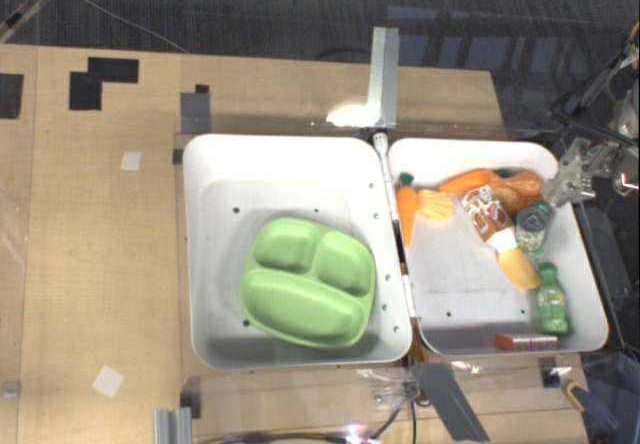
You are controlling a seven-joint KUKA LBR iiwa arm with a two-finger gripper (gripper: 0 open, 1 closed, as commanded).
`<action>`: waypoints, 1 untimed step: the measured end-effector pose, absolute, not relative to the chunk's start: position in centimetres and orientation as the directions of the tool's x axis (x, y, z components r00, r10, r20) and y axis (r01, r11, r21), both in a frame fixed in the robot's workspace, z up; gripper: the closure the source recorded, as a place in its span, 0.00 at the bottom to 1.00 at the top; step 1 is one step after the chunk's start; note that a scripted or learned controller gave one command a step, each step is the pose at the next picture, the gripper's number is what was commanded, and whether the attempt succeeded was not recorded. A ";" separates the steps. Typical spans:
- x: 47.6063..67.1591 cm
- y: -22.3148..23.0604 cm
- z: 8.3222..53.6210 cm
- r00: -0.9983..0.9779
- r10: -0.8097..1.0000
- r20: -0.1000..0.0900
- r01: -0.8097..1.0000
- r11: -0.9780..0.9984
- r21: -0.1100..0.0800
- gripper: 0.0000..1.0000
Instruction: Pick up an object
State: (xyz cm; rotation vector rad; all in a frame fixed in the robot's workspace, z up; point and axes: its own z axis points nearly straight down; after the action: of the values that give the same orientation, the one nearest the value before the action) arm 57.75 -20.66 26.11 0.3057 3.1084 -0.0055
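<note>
Dark carpet surrounds a pale wooden bench (90, 262) bearing two white bins: the left bin (210, 232) holds one green three-compartment tray (308, 280), and the right bin (460, 302) a cluster of roughly seven small items, among them an orange carrot toy (406, 212), one small green bottle (551, 300) and a red marker (527, 341). At the right bin's upper right rim sits the end effector (572, 178); whether it is open or closed cannot be told. The bottle, lying apart near the right wall, is judged light, rigid and smooth, best taken across its body.
</note>
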 end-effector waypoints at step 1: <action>66.7 -14.7 31.5 -0.971 0.239 -0.016 0.239 0.971 0.004 1.00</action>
State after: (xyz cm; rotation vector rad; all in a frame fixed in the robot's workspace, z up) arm 66.68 -14.69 31.54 0.3757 3.1030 0.0031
